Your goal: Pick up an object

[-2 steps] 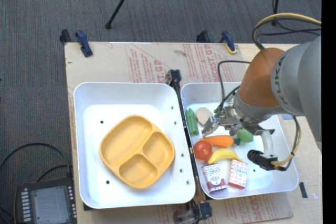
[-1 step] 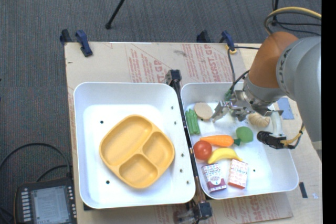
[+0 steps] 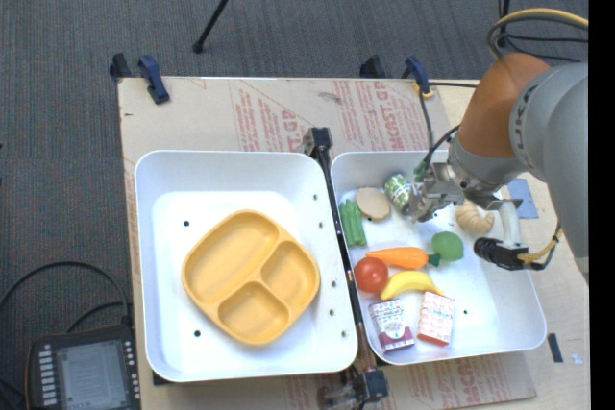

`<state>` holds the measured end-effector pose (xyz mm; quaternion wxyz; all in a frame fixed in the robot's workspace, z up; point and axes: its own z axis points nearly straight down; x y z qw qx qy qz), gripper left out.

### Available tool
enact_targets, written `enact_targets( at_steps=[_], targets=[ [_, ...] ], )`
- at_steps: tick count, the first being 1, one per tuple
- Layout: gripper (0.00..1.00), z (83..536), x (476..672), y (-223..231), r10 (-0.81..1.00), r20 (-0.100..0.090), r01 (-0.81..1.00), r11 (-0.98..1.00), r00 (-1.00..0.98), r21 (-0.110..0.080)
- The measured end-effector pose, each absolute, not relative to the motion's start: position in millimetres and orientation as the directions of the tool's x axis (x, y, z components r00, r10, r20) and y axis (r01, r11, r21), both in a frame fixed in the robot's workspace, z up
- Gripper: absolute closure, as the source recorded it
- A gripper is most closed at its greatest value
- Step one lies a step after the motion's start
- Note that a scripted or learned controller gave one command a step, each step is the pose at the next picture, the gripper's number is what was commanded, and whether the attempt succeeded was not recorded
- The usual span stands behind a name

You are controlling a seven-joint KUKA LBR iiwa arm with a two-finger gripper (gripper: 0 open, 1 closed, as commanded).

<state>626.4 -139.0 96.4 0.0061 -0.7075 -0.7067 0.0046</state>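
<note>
Camera view: nearest in the right bin (image 3: 524, 326), two small cartons (image 3: 413, 320), then banana (image 3: 411, 283), tomato (image 3: 371, 275), carrot (image 3: 399, 257). Farther back, the end effector (image 3: 420, 206) hangs beside a green-and-white packet (image 3: 398, 191); its opening I cannot tell. Left of that bin, a yellow tray (image 3: 252, 276).

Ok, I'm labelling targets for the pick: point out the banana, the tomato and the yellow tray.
banana (image 3: 411, 283), camera view, middle of its curve
tomato (image 3: 371, 275), camera view, centre of its top
yellow tray (image 3: 227, 252), camera view, floor of its largest compartment
</note>
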Motion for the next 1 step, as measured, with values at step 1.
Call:
enact_targets(
  at_steps=[1],
  targets=[
    [0.0,96.4,626.5,-138.9,1.0,0.002,1.0,-0.001,0.001,-0.015]
  ],
)
